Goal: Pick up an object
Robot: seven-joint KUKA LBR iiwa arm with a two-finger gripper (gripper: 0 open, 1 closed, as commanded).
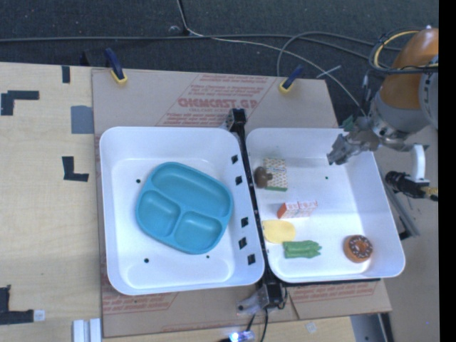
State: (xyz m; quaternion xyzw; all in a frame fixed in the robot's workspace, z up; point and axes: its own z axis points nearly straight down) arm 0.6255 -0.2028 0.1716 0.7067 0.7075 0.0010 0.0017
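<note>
The right bin [370, 184] holds several small toy foods: a tan block with a brown piece [272, 174], a red and white packet [298, 208], a yellow piece [278, 230], a green piece [302, 249] and a chocolate donut [358, 248] at the front right. My gripper [342, 151] hangs over the bin's far right corner, well away from all of them, with nothing seen between its fingers.
A blue divided plate [184, 206] lies in the left bin [117, 191]. Black clips line the divider [246, 198] between the bins. Cables run across the dark floor behind the bench, and clamps [114, 68] hold the cardboard base.
</note>
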